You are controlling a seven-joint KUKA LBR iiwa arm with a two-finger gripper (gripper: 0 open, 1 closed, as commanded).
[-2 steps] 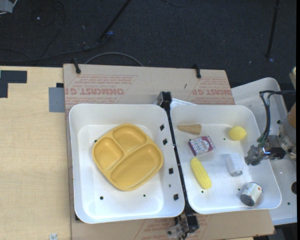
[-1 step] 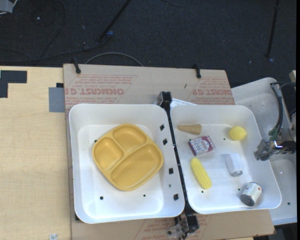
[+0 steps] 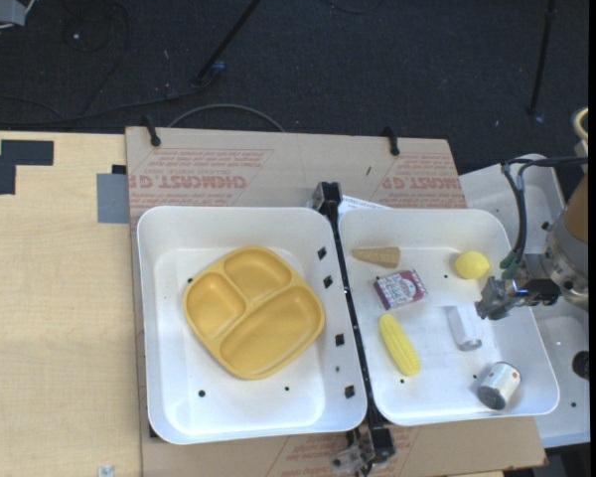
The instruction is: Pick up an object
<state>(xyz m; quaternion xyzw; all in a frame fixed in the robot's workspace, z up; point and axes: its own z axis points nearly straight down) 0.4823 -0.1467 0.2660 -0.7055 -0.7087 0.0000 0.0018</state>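
Observation:
The right bin (image 3: 432, 410) holds several objects. A tan cone (image 3: 376, 256) lies at its back, with a yellow lemon-like ball (image 3: 471, 264) to the right of it. A pink and white packet (image 3: 399, 288) sits near the middle, and a yellow corn cob (image 3: 398, 343) lies in front of it. A small pale grey cylinder (image 3: 464, 328) lies right of the corn. A silver can (image 3: 498, 385) rests on its side at the front right. My gripper (image 3: 495, 301) hangs over the bin's right side, just right of the grey cylinder and below the yellow ball.
The left bin (image 3: 169, 386) holds a yellow divided plate (image 3: 254, 310). A black divider (image 3: 344, 316) runs between the two bins. Cables (image 3: 521, 217) loop beside the arm at the right. Cardboard (image 3: 278, 172) lies under the bins.

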